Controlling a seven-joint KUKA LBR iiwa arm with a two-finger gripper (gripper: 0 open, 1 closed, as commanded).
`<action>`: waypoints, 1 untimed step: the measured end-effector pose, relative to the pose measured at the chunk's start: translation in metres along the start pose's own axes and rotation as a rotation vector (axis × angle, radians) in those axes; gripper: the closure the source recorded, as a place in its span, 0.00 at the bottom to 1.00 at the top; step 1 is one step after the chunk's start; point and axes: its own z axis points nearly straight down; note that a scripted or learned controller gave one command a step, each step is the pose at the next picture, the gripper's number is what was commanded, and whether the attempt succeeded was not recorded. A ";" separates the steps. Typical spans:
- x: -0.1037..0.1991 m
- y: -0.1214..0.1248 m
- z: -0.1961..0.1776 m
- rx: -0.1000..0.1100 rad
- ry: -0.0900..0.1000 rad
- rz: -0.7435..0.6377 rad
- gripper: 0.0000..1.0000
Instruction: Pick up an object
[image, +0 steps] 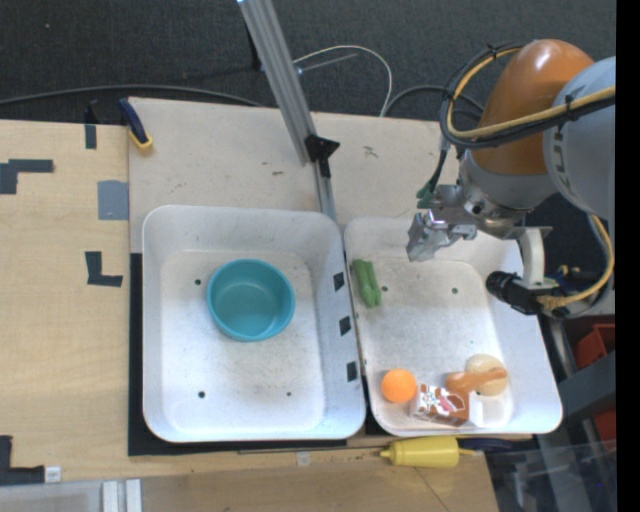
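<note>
Objects for picking: one green piece (366, 282), one orange ball (398, 385), one packet (441, 402) with unreadable print, in the right bin (520, 330). Gripper (432, 238) above its far edge; finger state cannot be told. One teal bowl (251, 299) in left bin (160, 330); yellow bottle (425, 452) on wooden bench (60, 340).

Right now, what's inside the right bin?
In the right bin: a green piece by its left wall, and near the front an orange ball, a red-and-white packet and a tan object. The pincer hangs over the rear edge, hiding what lies below it.
</note>
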 end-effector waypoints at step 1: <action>0.058 0.010 0.003 0.000 0.000 0.001 1.00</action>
